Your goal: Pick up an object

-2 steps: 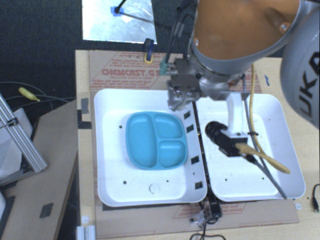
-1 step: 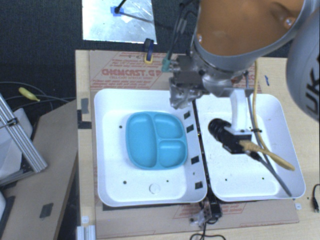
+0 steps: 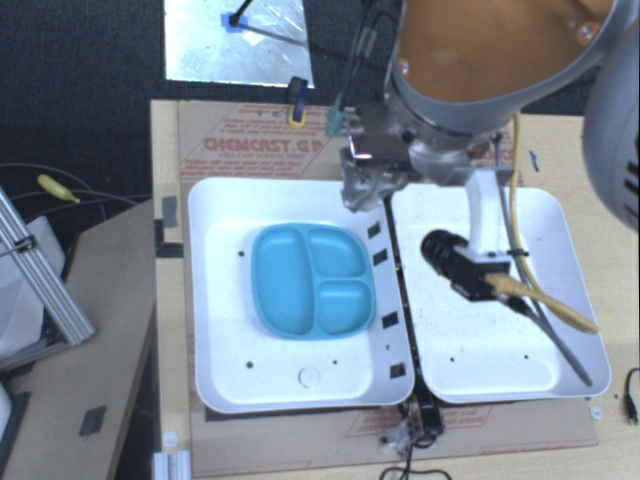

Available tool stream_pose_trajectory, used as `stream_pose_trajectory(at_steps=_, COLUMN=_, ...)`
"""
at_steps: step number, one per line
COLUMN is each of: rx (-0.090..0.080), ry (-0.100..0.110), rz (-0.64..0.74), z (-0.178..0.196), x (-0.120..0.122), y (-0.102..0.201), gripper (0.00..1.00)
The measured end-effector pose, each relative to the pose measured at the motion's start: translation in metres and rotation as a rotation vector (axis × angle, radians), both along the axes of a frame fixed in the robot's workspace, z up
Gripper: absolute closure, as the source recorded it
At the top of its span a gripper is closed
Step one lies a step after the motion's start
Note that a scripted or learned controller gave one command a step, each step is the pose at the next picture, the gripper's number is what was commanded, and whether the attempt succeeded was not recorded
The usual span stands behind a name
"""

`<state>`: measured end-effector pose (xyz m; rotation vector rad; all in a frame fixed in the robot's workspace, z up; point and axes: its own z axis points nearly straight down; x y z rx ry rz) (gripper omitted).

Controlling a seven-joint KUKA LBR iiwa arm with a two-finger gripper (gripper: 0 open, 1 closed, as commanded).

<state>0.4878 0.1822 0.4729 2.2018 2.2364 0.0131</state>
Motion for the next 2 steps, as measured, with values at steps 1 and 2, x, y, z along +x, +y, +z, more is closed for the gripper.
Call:
stream_pose_trajectory(at_steps=1, rx=0.001, ry=-0.002, rz=0.006, z=0.011, x=0.001, y=0.000, gripper=1.00)
stream_pose_trajectory(at_steps=2, rx=-0.006, ry=0.016, rz=-0.009, z=-0.087, x=-0.003, y=0.041, gripper=1.00)
